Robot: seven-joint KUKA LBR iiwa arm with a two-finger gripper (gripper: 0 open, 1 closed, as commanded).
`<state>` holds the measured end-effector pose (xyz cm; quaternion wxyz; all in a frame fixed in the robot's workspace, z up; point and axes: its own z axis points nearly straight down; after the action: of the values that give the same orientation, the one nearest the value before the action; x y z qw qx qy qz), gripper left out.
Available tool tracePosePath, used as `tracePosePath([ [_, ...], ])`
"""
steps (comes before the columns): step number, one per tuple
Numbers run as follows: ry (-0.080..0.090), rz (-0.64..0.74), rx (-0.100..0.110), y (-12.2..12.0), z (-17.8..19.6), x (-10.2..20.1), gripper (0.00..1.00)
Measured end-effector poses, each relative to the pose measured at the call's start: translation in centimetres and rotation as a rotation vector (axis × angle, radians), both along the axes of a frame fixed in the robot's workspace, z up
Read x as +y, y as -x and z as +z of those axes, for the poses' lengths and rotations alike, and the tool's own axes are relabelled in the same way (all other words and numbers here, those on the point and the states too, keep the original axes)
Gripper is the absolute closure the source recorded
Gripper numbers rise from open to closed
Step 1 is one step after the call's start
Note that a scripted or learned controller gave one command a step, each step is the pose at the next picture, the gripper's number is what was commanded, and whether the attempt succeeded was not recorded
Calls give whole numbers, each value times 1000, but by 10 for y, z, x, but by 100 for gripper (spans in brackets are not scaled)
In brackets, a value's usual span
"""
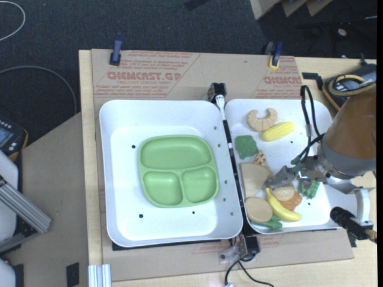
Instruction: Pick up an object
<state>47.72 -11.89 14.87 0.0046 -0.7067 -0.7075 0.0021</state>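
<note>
The right bin (317, 109) holds several toy foods: a tan croissant (261, 119), a yellow corn cob (278, 131), a green piece (245, 146), a beige bread slice (254, 176), a banana (283, 208) and a round biscuit (259, 209). My gripper (287, 178) reaches in from the right and hangs low over the bin's front half, just above the banana and an orange piece (292, 201), right of the bread slice. A small green item (310, 189) lies under the wrist. What sits right beneath the gripper is hidden.
The left bin (119, 130) carries a green divided plate (178, 169). A black divider (227, 139) runs between the bins. Cables (307, 109) hang over the right bin's far side. Clamps (116, 49) stand at the bench's back edge.
</note>
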Motion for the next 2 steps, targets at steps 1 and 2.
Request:
tracePosePath([
  [1, 6, 3, -30, -5, 192, 22, 0],
  [2, 6, 0, -15, -3, 193, 21, 100],
])
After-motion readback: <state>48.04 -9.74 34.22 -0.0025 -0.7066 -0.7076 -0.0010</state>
